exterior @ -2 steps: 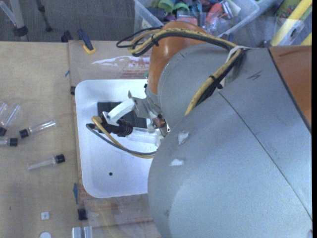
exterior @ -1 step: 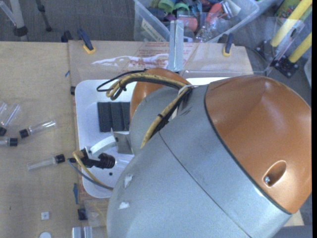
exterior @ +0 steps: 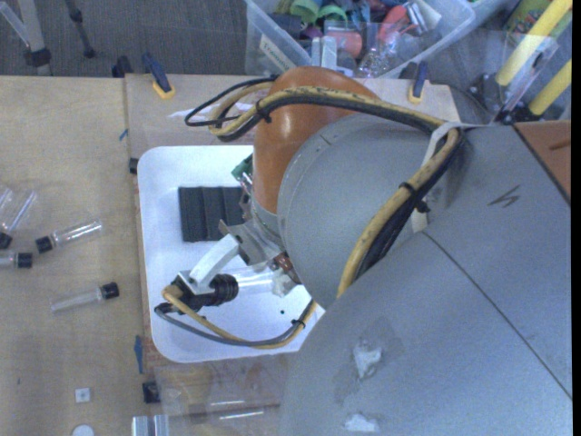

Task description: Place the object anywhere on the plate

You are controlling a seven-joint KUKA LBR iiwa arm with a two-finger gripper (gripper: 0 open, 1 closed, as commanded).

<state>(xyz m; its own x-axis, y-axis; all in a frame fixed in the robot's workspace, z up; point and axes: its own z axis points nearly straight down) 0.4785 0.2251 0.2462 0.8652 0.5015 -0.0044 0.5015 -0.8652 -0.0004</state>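
Nearest, looming over the right side of the shallow white bin point(exterior: 163, 243) and hiding that side: bulky grey robot arm point(exterior: 436, 271), with an orange band point(exterior: 300, 107) above the wrist.

Just in front of the bin's near edge, on the pale wooden bench point(exterior: 64, 153): a few clear plastic pieces point(exterior: 182, 418) and a small black clip point(exterior: 150, 391).

Left of the bin and well apart from it: clear plastic vials with black caps point(exterior: 86, 296), scattered, lying flat on the wood.

Inside the bin, below the wrist: two-finger gripper point(exterior: 263, 252), mostly covered by the arm. Spread or pressed together, cannot tell.

Just left of the gripper, in the bin's far-left part: dark grey ribbed rectangular block point(exterior: 211, 213), flat on the bin floor, its right end running under the arm. Touching the gripper or apart from it, cannot tell.

At the bin's far edge, peeping out beside the orange band: small green piece point(exterior: 243, 166), too hidden to name.

Beyond the bin, at the bench's far edge: two blue clamps point(exterior: 162, 80).

Farthest from the bin: clear plastic tub point(exterior: 272, 25) heaped with colourful toys.
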